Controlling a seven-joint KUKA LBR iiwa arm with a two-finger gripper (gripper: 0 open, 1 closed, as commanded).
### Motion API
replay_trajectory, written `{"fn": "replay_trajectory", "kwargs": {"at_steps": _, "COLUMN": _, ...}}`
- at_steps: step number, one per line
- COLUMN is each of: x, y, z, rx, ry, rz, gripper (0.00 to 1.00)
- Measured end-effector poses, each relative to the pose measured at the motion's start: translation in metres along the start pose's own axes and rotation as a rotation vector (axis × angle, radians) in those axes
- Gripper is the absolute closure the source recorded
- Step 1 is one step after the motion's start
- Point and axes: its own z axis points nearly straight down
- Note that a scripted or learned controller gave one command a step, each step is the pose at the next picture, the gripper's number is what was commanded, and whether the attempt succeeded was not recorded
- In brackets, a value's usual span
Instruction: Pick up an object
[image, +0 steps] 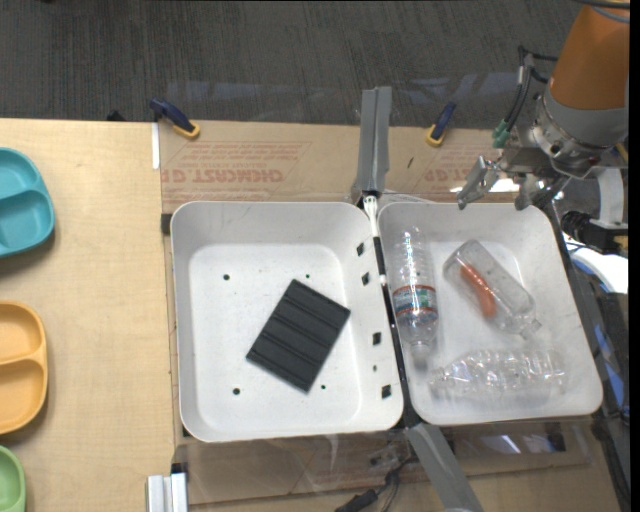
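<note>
The right bin (560, 250) holds three clear plastic bottles: one upright-lying with a red-and-blue label (413, 295), one with an orange insert (492, 285) lying diagonally, and a crushed one (500, 372) along the front. A black ribbed pad (299, 334) lies in the left bin (200, 300). My gripper (497, 186) hangs above the back rim of the right bin, its two fingers spread apart with nothing between them, well clear of the bottles.
Teal (22, 215), orange (18, 365) and green (8, 482) trays sit at the left edge of the bench. Clamps (175, 118) hold the cardboard behind the bins. A grey divider post (375, 140) stands between the bins.
</note>
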Motion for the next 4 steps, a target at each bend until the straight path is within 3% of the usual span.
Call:
{"fn": "replay_trajectory", "kwargs": {"at_steps": 1, "x": -0.046, "y": 0.018, "z": 0.159, "rx": 0.0, "ry": 0.0, "rz": -0.045, "gripper": 0.0}}
{"fn": "replay_trajectory", "kwargs": {"at_steps": 2, "x": -0.061, "y": -0.013, "z": 0.189, "rx": -0.01, "ry": -0.001, "rz": -0.075, "gripper": 0.0}}
{"fn": "replay_trajectory", "kwargs": {"at_steps": 3, "x": -0.093, "y": -0.039, "z": 0.191, "rx": -0.005, "ry": -0.001, "rz": -0.09, "gripper": 0.0}}
{"fn": "replay_trajectory", "kwargs": {"at_steps": 4, "x": -0.096, "y": -0.067, "z": 0.192, "rx": -0.005, "ry": 0.0, "rz": -0.114, "gripper": 0.0}}
